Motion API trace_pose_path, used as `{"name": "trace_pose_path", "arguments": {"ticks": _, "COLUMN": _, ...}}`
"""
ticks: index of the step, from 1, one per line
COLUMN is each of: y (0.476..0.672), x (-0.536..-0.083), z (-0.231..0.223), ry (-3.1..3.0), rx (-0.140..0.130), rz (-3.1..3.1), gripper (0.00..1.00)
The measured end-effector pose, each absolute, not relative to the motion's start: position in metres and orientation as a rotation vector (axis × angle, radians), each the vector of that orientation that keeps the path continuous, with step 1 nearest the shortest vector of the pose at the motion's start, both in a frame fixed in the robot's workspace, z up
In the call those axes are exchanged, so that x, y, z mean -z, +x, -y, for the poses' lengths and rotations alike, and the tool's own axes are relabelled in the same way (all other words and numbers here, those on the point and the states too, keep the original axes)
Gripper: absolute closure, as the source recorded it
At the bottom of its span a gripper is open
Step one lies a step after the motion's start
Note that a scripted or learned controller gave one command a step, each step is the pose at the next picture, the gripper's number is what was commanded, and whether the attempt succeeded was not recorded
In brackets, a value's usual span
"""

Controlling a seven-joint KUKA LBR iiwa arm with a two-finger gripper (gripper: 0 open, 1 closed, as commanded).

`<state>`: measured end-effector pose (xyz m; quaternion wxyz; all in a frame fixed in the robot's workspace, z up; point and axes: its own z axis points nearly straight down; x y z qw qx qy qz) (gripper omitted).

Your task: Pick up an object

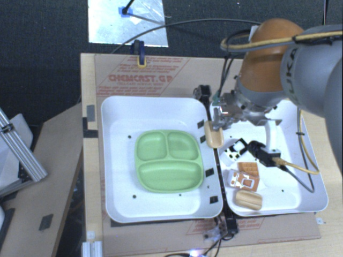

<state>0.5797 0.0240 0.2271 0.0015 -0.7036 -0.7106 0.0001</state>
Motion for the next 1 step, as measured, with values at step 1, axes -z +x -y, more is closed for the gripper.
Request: {"name": "trace_pose_path", "arguments": {"ticks": 1, "y": 0.5667, "x": -0.2195, "z": -0.0847, "ry": -2.208, "rx": 0.002, "rz": 2.231, "gripper": 1.00}}
